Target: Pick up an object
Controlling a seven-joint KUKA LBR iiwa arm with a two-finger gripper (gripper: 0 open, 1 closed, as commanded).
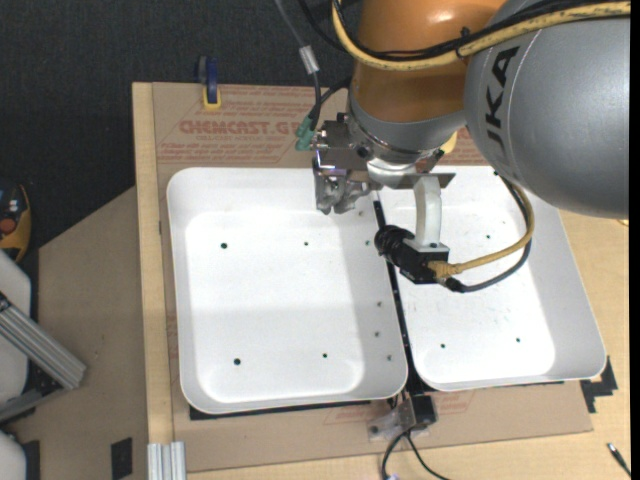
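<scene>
Brown board printed with red lettering covers the bench, set against a dark floor, and it keeps both bins level and side by side. Largest in view is the arm, its orange band hanging over the far end of the seam between the bins, which I judge to be a reach down for a pick.

The left bin has small dark dots on its white floor, and the right bin has the same, partly under the wrist. The gripper sits low over that seam, and I cannot tell how wide it stands or whether it has hold of anything. I also cannot tell where the object to pick lies (possibly beneath the wrist).

A yellow cable loops off the wrist, slack enough to follow it. A blue clamp pins the board's far edge.
</scene>
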